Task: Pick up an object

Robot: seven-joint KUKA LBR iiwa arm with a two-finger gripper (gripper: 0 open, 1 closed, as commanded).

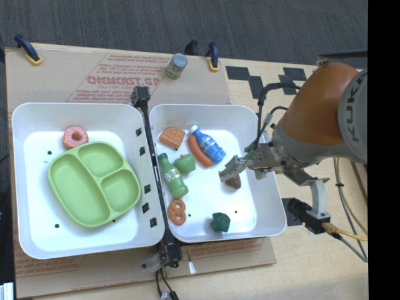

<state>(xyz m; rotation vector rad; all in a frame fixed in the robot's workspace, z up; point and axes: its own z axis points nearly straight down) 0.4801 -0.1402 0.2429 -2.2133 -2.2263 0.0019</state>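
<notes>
Under the gripper (pixel 232 170), a small brown thing (pixel 234 182) was half hidden in the right bin (pixel 265 212); the gripper's state was unreadable.

the arm (pixel 325 114) has a bulky rounded orange band above a grey wrist, and pale grey casing with dark lettering at the frame's edge. thin black cables loop along its wrist section. the gripper (pixel 232 170) is grey metal, small and angular.
</notes>
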